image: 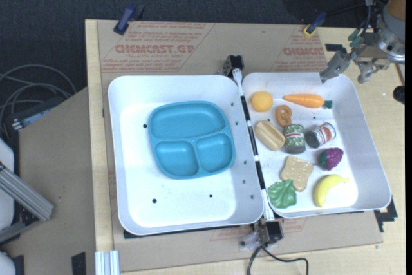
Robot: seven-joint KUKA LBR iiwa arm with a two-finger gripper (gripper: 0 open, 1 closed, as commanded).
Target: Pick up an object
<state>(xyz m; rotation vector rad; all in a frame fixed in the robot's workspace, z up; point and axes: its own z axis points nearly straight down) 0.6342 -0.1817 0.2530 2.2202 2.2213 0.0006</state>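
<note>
The right bin holds several toy foods: an orange ball, a carrot, a pretzel, a hot dog bun, two small cans, purple grapes, a slice of toast, a green leaf and a banana. My gripper hangs above the bin's far right corner, well above the carrot. Its fingers are spread apart with nothing between them.
The left bin bears a blue sectioned plate. Clamps sit at the bench's back, a blue one to the left and a blue-and-yellow one to the right. Cables lie on the floor at the left.
</note>
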